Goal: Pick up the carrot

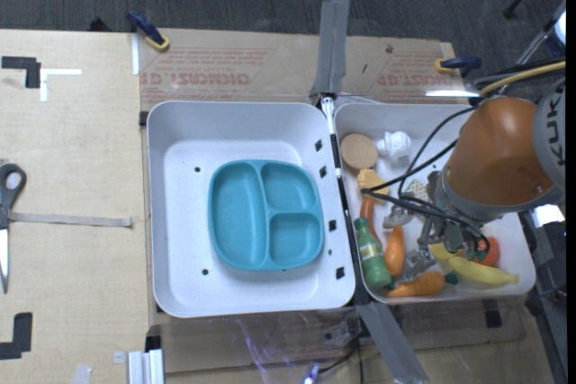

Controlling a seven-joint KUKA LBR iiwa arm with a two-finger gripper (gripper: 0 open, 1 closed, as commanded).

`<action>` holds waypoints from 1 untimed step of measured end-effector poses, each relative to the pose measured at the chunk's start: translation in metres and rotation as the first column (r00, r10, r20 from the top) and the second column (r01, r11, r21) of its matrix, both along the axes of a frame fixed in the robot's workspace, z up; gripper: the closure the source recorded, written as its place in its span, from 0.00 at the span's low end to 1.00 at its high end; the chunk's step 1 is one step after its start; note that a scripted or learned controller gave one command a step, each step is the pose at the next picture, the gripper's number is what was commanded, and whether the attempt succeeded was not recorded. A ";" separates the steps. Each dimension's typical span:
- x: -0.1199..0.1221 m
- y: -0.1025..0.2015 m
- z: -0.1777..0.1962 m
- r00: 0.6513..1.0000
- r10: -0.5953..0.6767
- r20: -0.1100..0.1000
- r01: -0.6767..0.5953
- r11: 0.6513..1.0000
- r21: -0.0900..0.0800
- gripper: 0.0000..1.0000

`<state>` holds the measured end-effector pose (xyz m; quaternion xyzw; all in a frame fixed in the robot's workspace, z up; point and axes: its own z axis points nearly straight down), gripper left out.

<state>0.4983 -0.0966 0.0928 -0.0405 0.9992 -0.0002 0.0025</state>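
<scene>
Grey arm w/ orange band [499,153] is reaching in from the right and hanging over the right shallow white plastic bin [432,108]. Two-finger metal gripper [418,261] is sitting low among the toy food; can't tell its state, too much cable and clutter around it.

Orange tapered plastic carrot [421,285] is lying along the bin's near wall, just below the gripper, close to touching. Long axis is running roughly left-right, tilted slightly. Judging by that, the coming move needs a short drop toward the near wall w/ the grip set across the axis.

Crowding it: green plastic bottle [368,253] to its left, smooth yellow curved banana [477,268] to its right, another rounded orange piece [394,251] just above-left. All look smooth, glossy, prob. slippery.

Left bin [171,220] is holding a teal three-compartment plastic plate [236,220], well apart from the carrot.
</scene>
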 end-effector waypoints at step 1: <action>0.003 0.001 0.010 1.000 0.003 0.006 -0.003 1.000 -0.001 1.00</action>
